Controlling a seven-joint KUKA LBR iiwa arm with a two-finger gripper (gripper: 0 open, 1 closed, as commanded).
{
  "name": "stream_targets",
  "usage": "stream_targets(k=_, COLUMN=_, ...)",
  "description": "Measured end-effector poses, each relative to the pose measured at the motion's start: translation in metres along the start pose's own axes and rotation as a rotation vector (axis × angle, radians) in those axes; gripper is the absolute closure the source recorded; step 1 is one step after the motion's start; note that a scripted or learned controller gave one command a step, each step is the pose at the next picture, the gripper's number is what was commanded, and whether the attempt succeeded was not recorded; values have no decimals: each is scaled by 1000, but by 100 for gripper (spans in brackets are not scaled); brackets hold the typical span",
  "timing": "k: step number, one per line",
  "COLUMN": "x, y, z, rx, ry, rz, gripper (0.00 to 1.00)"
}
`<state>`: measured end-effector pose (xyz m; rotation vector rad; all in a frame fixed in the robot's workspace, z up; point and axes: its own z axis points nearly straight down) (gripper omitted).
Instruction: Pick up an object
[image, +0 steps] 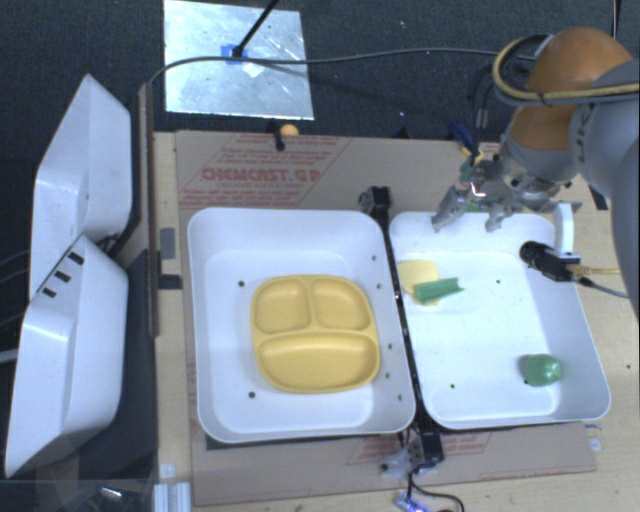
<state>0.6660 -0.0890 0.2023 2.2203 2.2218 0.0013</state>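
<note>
Currently, the arm (570, 90) enters from the 2 o'clock corner of the view, its orange band uppermost. The gripper (473, 208) hangs over the 12 o'clock rim of the right bin (500, 405). Its two fingers (447, 211) are spread apart with nothing between them; the jaws are open and hold no object.

The right bin contains three objects:
1. A pale yellow piece (418, 273) lies near the bin's 9 o'clock wall.
2. A green block (437, 290) lies touching the yellow piece at its 4 o'clock side, tilted, and partly overlapping it.
3. A round green object (541, 370) lies toward the bin's 4 o'clock corner, well apart from the other two.

All three objects rest on the bin floor, apart from the gripper, which is at 12 o'clock from them.

The left bin (215, 300) holds a yellow divided plate (315, 332) with three compartments, lying flat near the middle of the bin floor. A black clip (375, 198) sits at the 12 o'clock end of the seam between the two bins.
</note>
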Motion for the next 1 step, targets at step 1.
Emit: stream_targets(k=1, x=0, y=0, z=0, rx=0, ry=0, rz=0, gripper=0)
